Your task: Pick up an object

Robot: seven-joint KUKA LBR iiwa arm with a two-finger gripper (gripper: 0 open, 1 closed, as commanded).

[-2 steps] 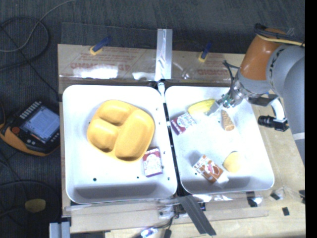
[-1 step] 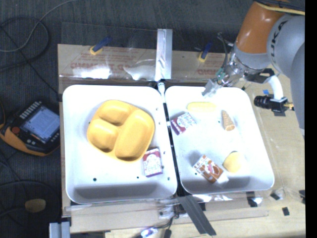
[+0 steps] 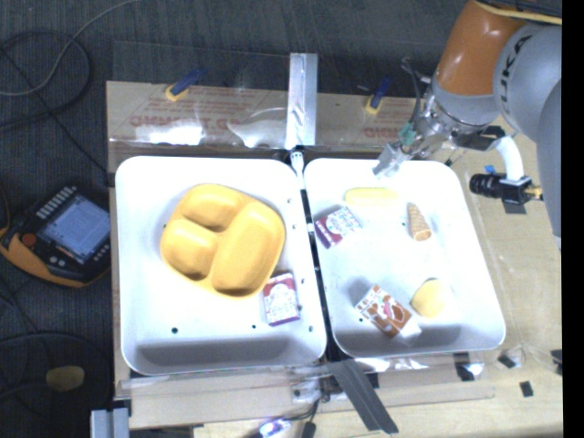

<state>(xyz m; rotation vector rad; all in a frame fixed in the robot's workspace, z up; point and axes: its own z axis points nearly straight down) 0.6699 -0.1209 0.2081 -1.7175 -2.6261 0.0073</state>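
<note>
My claw (image 3: 394, 161) hung over the right bin's (image 3: 474, 245) far rim; I could not tell its opening or contents. Risk noted: descending there, it could strike the rim rather than the pale block (image 3: 370, 196) just beside it.

Bright, even overhead light floods both white bins (image 3: 310, 336), washing their floors nearly featureless, while the dark floor around the bench (image 3: 511, 272) stays dim. Soft shadows gather under the yellow lump (image 3: 222, 238) and along the near walls. Glare streaks the clear plastic sheet (image 3: 210, 117) behind; everything looks slightly soft and grainy
</note>
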